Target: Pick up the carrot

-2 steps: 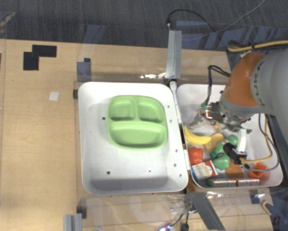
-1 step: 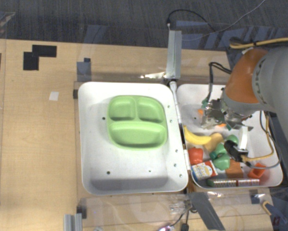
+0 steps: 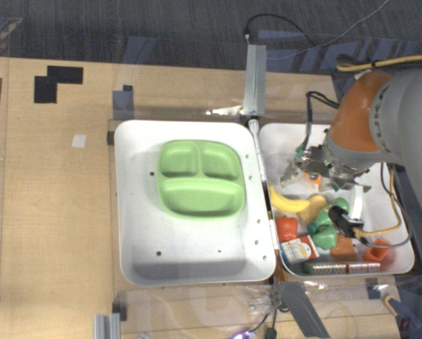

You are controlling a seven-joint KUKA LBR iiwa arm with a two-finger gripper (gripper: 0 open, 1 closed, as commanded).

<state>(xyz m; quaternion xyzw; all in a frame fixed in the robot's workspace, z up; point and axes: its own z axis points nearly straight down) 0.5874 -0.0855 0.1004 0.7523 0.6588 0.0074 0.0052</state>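
My gripper [image 3: 315, 169] hangs low in the right bin [image 3: 269, 141], near the bin's middle, under the orange wrist band. A small orange sliver [image 3: 314, 179] peeks out right beneath it; this may be the carrot, but most of it is hidden by the gripper. A second orange-red piece [image 3: 377, 246] lies at the bin's front right corner. I cannot tell which of the two is the carrot.
Toy food is crowded into the front half of the right bin: a yellow banana [image 3: 290, 203], a red piece [image 3: 287, 227], green pieces [image 3: 324, 226], an orange block [image 3: 344, 248] and a small carton [image 3: 299, 249]. The left bin [image 3: 137, 189] holds a green divided plate [image 3: 200, 177].
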